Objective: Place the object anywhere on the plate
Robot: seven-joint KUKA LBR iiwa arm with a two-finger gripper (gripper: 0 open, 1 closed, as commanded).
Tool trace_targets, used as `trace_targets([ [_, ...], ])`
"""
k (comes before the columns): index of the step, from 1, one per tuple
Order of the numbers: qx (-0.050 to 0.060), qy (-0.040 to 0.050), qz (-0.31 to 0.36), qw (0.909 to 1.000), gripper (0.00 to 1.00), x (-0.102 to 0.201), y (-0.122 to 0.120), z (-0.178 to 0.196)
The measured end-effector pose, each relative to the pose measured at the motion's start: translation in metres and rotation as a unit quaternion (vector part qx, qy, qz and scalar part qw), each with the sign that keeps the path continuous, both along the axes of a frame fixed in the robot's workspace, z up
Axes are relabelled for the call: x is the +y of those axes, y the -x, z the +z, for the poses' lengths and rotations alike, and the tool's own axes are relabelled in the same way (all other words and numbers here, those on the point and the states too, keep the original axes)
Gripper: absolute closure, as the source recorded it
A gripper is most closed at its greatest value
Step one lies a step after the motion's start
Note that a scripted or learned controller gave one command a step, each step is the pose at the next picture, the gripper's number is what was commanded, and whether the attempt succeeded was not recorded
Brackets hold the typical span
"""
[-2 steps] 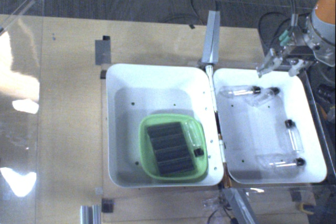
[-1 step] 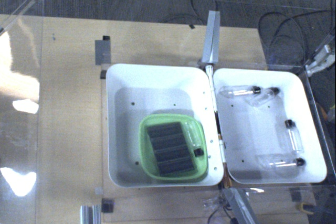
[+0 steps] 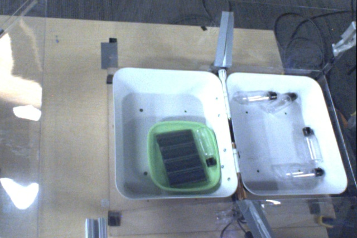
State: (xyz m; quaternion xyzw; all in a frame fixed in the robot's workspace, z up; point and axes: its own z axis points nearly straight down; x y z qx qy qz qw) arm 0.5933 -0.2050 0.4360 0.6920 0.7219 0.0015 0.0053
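Observation:
A green plate [image 3: 153, 142] lies in the front right part of the left white bin [image 3: 128, 114]. A dark ridged rectangular block [image 3: 179, 158] rests on the middle of the plate. A small clear bottle with a black cap [image 3: 207, 150] lies on the plate's right side, beside the block, cap toward the front. Several more clear bottles with black caps lie in the right bin [image 3: 329, 120]: one at the back left [image 3: 255, 97], one near the right wall [image 3: 310, 143], one at the front [image 3: 298, 174].
A grey metal post [image 3: 224, 39] stands behind the seam between the two bins. Black cables [image 3: 301, 25] run over the bench at the back right. Small black brackets [image 3: 110, 54] sit on the wooden bench left of the bins.

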Motion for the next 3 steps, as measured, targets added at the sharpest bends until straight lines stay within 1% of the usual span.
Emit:
trace_targets([
  [1, -0.001, -0.0007, -0.066, 0.9978, 0.00, 0.001, -0.015, 0.001],
  [2, -0.006, 0.0013, -0.061, 0.9981, 1.00, 0.003, -0.018, 0.014],
  [3, 0.002, -0.0022, 0.001, 1.0000, 1.00, 0.058, -0.020, -0.176],
])
